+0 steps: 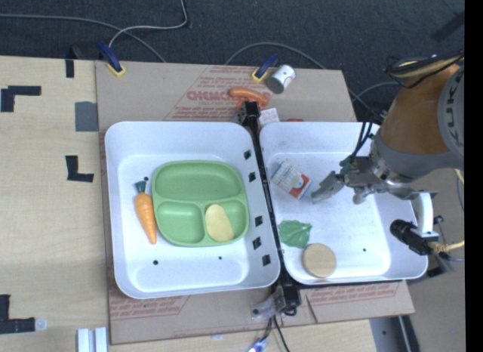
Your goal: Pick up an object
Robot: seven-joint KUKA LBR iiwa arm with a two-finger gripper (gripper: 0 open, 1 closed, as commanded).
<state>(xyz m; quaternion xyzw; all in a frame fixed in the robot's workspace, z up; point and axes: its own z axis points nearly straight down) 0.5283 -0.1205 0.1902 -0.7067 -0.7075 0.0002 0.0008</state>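
Jaws: the gripper (326,189) hangs low in the right bin (377,264), jaws spread apart with nothing between them — tips aimed toward the bin divider.
Nearest target: small red-and-white packet (290,179), just beside the jaw tips on the divider side, a touch farther up the bin. Not touching, as far as the view tells.
Long axis: the packet lies slantwise, running from up near the divider down toward the jaws; a grasp across its short side looks the likelier fit.
Other things this bin: green leaf-shaped piece (295,232) below the jaws, tan round disc (320,260) beyond it, near the bin's front wall. Both apart from the packet.
In the way: nothing stands between jaws and packet — but the divider sits close behind it, so a push could pin it against that wall.
Left bin (121,264): green divided plate (198,184) carrying a yellow piece (219,223), carrot (146,216) alongside; well apart from the jaws.
Table (45,252): blue clamps at the cardboard's far edge, clear of the work.
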